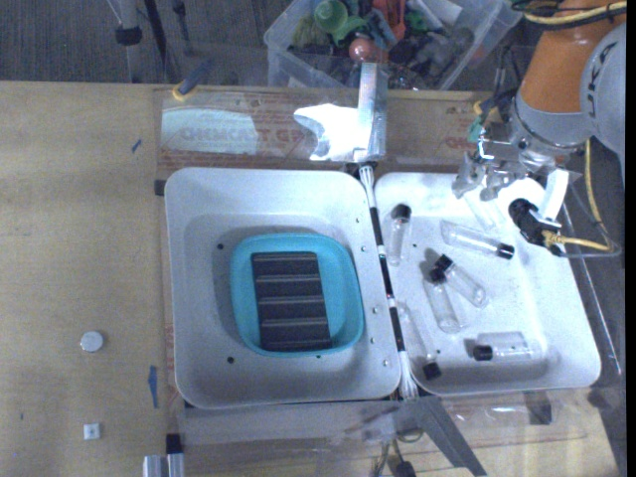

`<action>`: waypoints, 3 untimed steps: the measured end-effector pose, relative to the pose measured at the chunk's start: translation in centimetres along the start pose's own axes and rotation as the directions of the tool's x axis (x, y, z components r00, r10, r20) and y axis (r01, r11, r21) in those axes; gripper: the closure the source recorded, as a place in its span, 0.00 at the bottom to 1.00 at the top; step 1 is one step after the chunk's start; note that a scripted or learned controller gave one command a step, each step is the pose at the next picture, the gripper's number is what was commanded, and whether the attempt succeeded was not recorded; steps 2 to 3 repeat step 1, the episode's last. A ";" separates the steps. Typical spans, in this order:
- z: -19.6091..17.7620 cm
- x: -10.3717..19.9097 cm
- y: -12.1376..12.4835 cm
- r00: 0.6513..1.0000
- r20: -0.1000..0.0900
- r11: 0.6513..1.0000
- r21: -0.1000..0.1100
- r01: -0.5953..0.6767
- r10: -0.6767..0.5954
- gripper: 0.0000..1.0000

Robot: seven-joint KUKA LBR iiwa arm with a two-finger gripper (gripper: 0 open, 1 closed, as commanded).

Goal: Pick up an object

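The right bin (566,316) holds several clear vials with black caps. One vial (397,233) lies near the left wall and another vial (475,238) near the middle. A pair of vials (453,294) lies crossed below them, and one more vial (507,346) rests near the front. My gripper (476,185) hangs over the back edge of this bin, above and behind the vials. Its fingers (464,181) stand apart with nothing between them.
The left bin (189,266) holds a blue tray (241,296) with a dark slatted block (290,301) in it. A loose black cap (430,370) lies at the right bin's front left. A clear tub of toys (397,18) and a metal bracket (370,112) stand behind the bins.
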State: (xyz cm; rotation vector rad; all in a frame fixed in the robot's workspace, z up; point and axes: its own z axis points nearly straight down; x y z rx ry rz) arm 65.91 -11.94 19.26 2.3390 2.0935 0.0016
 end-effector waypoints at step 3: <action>-2.8 4.0 0.3 0.996 0.001 0.996 -0.001 -0.088 0.088 1.00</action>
